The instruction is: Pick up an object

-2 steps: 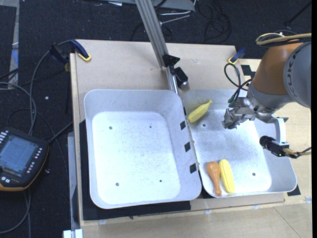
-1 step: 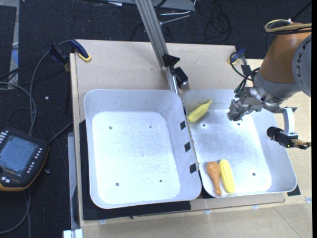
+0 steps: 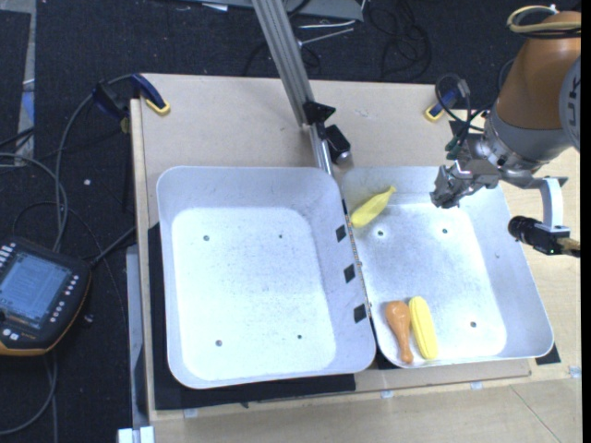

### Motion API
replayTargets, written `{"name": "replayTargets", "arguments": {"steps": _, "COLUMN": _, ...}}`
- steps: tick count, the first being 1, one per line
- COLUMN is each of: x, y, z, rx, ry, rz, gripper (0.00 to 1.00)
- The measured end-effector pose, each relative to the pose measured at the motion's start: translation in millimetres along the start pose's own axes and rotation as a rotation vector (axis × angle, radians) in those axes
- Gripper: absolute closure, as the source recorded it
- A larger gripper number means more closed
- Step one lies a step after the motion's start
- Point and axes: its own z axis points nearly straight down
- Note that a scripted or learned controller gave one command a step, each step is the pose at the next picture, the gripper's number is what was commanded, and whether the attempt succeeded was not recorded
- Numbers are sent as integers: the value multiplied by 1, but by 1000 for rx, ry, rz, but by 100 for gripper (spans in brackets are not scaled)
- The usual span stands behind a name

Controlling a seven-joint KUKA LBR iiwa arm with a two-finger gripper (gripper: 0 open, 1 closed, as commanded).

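near the bottom of the frame, an orange toy (image 3: 401,329) and a yellow corn cob (image 3: 424,328) lie touching, side by side, in the right bin (image 3: 499,275). a yellow banana (image 3: 370,208) rests at that bin's upper left, by the divider. the tool (image 3: 447,195) hovers over the bin's upper right corner; whether it is clenched or released cannot be told. the left bin (image 3: 249,275) sits beside it on the table (image 3: 231,118).

The gripper (image 3: 450,192) hangs over the far edge of the right bin (image 3: 517,284). Toward the divider from its fingers lies a yellow banana (image 3: 370,208), close to the slanted metal post (image 3: 294,72). Bare bin floor stretches nearward from the fingers, blocked only at the near rim by an orange piece (image 3: 400,326) touching a yellow corn cob (image 3: 423,327).
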Motion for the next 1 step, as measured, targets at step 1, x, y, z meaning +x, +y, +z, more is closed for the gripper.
{"name": "replayTargets", "arguments": {"steps": 1, "x": 0, "y": 0, "z": -18, "rx": 3, "ry": 0, "rz": 1, "gripper": 100}}
